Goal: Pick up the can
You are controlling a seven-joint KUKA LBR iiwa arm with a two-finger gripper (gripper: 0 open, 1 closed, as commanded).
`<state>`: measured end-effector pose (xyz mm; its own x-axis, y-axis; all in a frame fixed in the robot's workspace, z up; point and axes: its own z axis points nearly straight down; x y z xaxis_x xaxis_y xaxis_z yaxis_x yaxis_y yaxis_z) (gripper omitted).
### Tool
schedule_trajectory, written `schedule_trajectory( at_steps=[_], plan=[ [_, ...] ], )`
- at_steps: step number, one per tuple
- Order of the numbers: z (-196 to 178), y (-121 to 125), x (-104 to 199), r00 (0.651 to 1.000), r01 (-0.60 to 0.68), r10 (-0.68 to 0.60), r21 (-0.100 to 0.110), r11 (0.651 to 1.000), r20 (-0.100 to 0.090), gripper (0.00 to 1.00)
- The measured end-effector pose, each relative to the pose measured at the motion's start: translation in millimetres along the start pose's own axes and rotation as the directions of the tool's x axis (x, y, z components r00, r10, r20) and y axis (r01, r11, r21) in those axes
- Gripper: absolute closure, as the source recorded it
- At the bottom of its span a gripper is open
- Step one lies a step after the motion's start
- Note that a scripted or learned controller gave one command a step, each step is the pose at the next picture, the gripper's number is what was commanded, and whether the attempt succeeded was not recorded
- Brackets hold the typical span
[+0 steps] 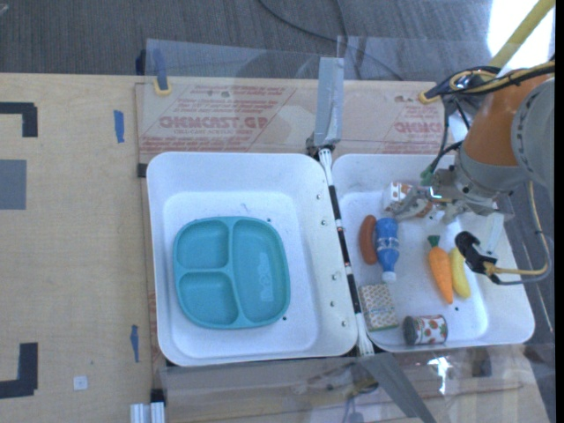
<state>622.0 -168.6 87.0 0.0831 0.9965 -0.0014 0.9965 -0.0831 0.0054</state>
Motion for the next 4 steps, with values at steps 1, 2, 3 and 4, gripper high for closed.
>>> schedule_trajectory(
  at_steps=[1, 2, 3, 4],
  plan=[
    [0, 28, 14, 0.997, -0.071, 0.07, 0.066, 0.995, 0.018, 0.0],
    [2, 34, 0, 0.999, 0.034, -0.033, 0.067, 0.997, -0.011, 0.0],
    [-7, 33, 2, 0.999, 0.038, -0.037, 0.07, 0.997, -0.01, 1.0],
    [-8, 34, 2, 0.999, 0.038, -0.038, 0.067, 0.997, -0.009, 0.0]
  ],
)
